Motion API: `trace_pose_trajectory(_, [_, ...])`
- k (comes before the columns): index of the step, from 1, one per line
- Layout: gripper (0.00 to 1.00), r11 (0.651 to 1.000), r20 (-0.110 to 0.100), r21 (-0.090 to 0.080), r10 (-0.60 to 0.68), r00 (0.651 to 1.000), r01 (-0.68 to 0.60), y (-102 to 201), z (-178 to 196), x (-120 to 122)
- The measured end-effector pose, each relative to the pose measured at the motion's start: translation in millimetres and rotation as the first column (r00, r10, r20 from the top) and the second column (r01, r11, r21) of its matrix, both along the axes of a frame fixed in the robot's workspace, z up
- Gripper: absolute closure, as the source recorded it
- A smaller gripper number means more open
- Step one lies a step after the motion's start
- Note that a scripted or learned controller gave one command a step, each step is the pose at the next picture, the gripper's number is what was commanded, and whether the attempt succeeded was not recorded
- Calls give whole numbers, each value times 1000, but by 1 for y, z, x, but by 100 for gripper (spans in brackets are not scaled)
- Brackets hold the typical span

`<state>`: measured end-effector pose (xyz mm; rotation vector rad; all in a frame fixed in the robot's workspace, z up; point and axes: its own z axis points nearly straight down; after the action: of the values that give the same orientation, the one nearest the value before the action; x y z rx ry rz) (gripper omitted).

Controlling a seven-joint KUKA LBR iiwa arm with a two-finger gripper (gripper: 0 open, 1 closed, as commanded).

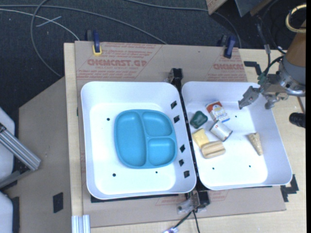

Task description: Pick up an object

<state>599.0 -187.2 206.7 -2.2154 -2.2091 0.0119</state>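
White right bin (272,171) holds cluster: can (220,130), green piece (198,119), bread roll (213,150). Gripper (257,99) over bin's upper right corner, fingers spread, nothing between. Can lies left and below gripper, long axis slanted. Cone (255,143) nearer, below gripper.

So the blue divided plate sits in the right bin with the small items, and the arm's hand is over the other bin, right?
Not quite. The camera view shows the blue divided plate alone in the left bin; the small items lie in the right bin, and the hand hovers over that bin's upper right edge.
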Motion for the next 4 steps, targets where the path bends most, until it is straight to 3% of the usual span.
trace_pose_trajectory(1, [0,1000,14,-3,3,1000,-3,0,8,3])
trace_pose_trajectory(3, [0,1000,8,-1,3,1000,-3,8,-99,0])
trace_pose_trajectory(4, [0,1000,16,-1,4,1000,-4,8,-118,2])
